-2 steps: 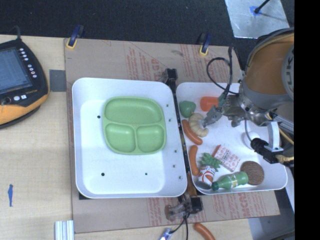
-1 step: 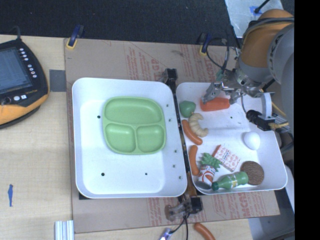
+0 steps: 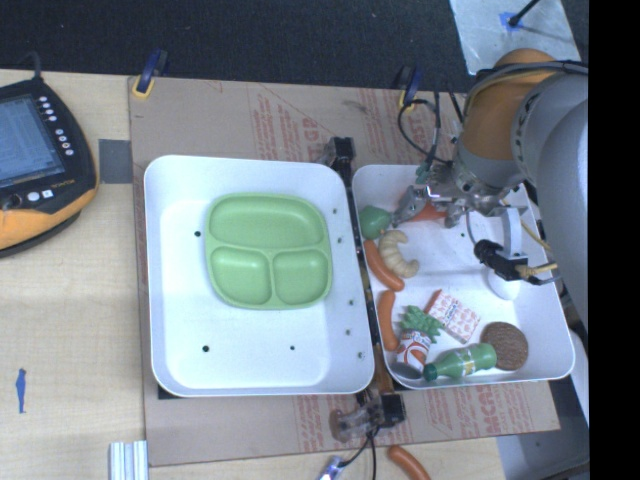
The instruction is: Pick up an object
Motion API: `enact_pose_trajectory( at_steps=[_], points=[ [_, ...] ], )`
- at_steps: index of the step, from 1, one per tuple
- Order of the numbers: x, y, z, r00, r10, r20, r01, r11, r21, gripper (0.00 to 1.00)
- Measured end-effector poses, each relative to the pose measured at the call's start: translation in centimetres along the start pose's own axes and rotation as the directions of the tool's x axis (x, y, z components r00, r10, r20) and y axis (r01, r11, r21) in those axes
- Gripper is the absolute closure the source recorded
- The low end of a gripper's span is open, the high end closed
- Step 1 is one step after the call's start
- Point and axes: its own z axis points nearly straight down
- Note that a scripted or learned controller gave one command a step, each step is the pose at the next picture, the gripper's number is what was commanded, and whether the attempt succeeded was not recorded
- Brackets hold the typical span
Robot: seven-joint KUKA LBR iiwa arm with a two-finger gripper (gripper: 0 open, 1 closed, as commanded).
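Note:
The right bin [image 3: 548, 320] holds several toy foods. My gripper [image 3: 430, 206] is low over the bin's far left corner, right above a small orange-red piece [image 3: 430, 212] that shows beneath it. Just left of it lie a green round item [image 3: 372, 220] and a pale croissant [image 3: 401, 252]. An orange sausage [image 3: 383, 267] lies along the bin's left wall, with a second one [image 3: 386, 318] nearer the front. A green leafy toy [image 3: 420, 320], a red-and-white checkered packet [image 3: 456, 316], a red-and-white can [image 3: 412, 348], a green bottle [image 3: 460, 361] and a brown cookie [image 3: 508, 344] lie toward the front.
The left bin [image 3: 180, 328] holds a green divided plate [image 3: 270, 248]. A control pendant [image 3: 35, 163] rests on the bench at far left. Another sausage [image 3: 410, 461] lies outside the bins at the front. Cables [image 3: 505, 260] hang from the wrist over the right bin.

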Motion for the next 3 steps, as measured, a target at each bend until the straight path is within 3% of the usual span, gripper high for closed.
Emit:
enact_pose_trajectory(
  at_steps=[2,3],
  points=[
    [-5.8,0.1,-0.1,1.0,0.001,-0.004,-0.001,1.0,-0.004,0.0],
    [-3.8,0.2,-0.1,1.0,0.0,-0.002,0.0,1.0,-0.007,0.0]
  ],
)
